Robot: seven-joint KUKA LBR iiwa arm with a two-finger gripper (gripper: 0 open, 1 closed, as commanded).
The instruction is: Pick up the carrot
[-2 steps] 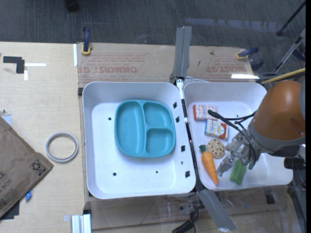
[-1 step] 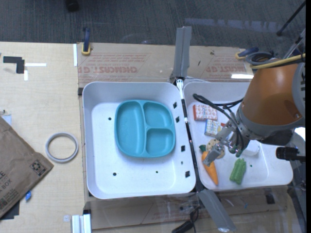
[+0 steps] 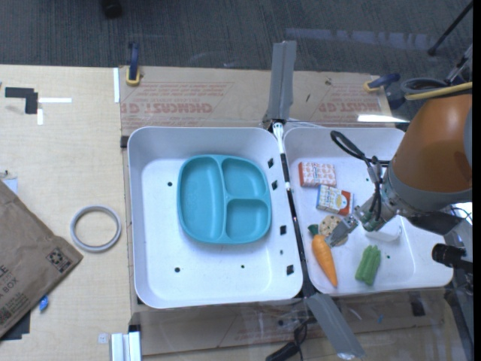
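An orange carrot [image 3: 325, 261] with a green top lies in the right bin [image 3: 421, 277], near its front left corner, pointing toward the front. My gripper [image 3: 340, 233] hangs just above and to the right of the carrot's top end, low over the bin floor. The arm's orange band and grey wrist cover the right side of that bin.
A green vegetable [image 3: 367, 265] lies right of the carrot. A round cookie [image 3: 328, 224] and two small food boxes [image 3: 318, 174] [image 3: 332, 199] sit behind it. The left bin [image 3: 150, 224] holds a teal divided plate [image 3: 224, 200]. A tape ring [image 3: 95, 227] lies on the bench.
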